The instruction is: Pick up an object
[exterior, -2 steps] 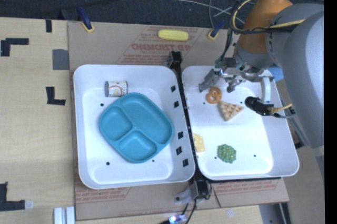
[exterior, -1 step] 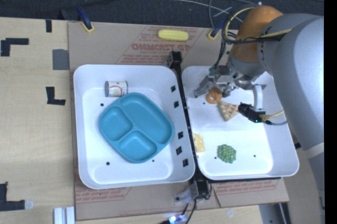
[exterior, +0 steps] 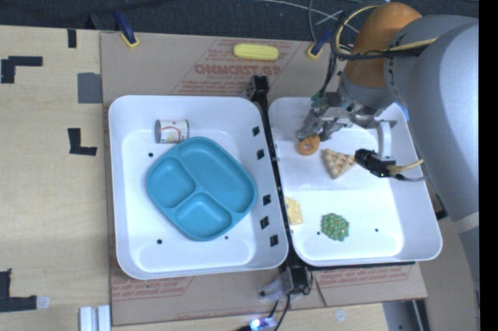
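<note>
Orange toy (exterior: 309, 144) under pincer (exterior: 315, 132) near right bin (exterior: 420, 244) left wall, pincer's state unclear, open floor between pizza slice (exterior: 338, 163) and peas (exterior: 335, 226)

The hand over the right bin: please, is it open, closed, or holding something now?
Hand: low in the right bin, at the small orange food item; open or closed cannot be told.
</note>
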### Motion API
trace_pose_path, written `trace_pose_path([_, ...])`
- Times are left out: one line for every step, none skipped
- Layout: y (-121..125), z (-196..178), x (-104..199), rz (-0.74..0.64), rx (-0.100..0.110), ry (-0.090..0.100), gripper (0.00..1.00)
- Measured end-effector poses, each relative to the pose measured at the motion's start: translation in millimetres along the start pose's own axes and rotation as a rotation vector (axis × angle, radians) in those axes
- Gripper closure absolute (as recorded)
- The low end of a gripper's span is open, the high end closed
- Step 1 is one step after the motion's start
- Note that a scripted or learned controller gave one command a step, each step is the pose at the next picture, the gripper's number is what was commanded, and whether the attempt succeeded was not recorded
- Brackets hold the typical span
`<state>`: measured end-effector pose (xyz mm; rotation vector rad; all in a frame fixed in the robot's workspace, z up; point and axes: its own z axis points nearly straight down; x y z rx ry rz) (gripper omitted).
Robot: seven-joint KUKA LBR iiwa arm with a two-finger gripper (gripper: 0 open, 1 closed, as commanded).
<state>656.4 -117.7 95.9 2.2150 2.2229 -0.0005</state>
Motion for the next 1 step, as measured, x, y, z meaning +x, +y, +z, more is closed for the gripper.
trace_pose_path([4.9, -43.8, -2.6, 0.002, -0.001, 0.002, 1.00])
